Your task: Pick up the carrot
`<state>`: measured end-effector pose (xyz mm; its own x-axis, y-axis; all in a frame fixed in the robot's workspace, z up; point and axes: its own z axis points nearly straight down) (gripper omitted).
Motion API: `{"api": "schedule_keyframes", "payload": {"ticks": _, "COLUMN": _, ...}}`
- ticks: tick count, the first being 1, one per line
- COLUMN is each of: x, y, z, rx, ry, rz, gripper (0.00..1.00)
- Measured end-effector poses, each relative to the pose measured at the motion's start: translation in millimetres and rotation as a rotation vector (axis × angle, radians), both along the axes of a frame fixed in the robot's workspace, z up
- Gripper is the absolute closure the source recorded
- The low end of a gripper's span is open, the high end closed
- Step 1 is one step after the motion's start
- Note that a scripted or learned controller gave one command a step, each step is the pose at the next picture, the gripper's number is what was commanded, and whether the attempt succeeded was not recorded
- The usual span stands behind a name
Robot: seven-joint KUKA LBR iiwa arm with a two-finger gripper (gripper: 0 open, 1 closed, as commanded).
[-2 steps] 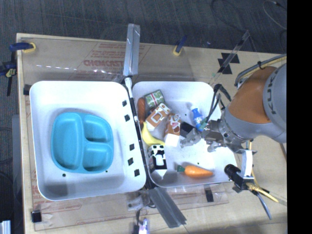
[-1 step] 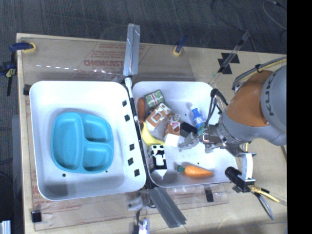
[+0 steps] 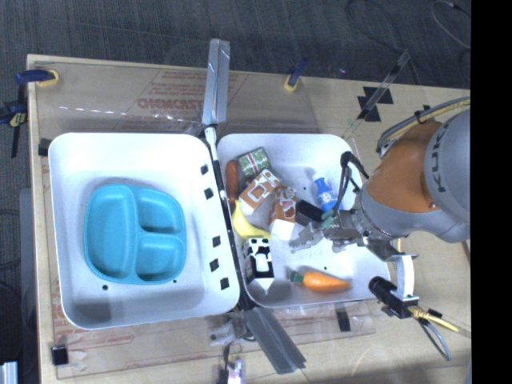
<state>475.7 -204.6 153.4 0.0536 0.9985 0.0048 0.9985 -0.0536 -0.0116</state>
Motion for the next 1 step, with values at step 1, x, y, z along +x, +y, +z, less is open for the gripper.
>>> {"api": "schedule_keyframes", "payload": {"ticks": 1, "x": -0.2, "y": -1.4, "z": -47.2, "rx": -0.001, "ry": -0.001, "rz": 0.003, "gripper": 0.00}}
